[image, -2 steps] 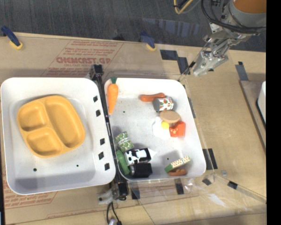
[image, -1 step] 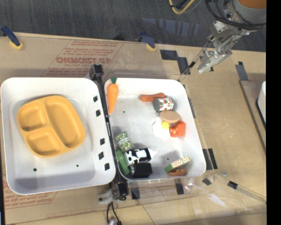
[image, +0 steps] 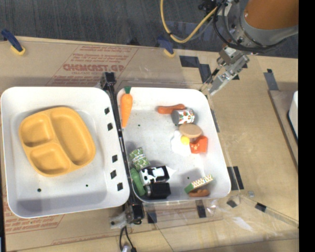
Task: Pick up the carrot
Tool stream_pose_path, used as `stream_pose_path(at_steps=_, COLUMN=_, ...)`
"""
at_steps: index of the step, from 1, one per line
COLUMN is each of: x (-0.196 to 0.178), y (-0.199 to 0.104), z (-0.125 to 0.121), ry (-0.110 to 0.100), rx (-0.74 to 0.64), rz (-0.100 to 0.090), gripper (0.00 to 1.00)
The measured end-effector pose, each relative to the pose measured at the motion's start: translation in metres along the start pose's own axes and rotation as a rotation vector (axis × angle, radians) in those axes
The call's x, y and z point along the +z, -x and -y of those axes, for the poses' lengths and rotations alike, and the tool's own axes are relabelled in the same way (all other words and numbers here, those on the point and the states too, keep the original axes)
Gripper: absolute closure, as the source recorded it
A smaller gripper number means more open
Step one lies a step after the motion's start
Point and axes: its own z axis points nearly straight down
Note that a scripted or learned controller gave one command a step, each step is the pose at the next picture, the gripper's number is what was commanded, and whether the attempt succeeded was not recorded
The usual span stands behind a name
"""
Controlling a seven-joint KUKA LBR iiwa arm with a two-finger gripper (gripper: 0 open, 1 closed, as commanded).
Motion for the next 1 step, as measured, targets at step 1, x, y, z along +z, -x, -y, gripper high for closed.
stream_pose_path(at_steps=1, x=0.0404, y=-0.0006, z=-0.0004, ry=-0.002, rx=0.063, rz=-0.001, gripper=1.00)
